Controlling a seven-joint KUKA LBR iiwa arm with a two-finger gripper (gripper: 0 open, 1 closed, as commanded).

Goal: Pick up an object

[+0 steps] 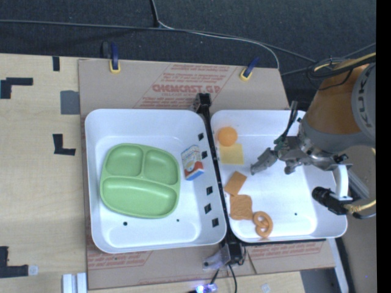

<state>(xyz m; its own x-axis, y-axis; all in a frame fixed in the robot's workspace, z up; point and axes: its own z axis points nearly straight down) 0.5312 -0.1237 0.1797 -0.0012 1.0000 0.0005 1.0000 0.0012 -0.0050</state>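
Gripper (264, 162) hovers right of yellow block (231, 154), apart.

Counter (36, 163) — light wood with black marks. A cardboard sheet (183, 84) (red print) lies flat on it, held at its far edge by two yellow clamps (114, 63). On the cardboard, two white bins side by side, touching — left bin (98, 124), right bin (317, 224).
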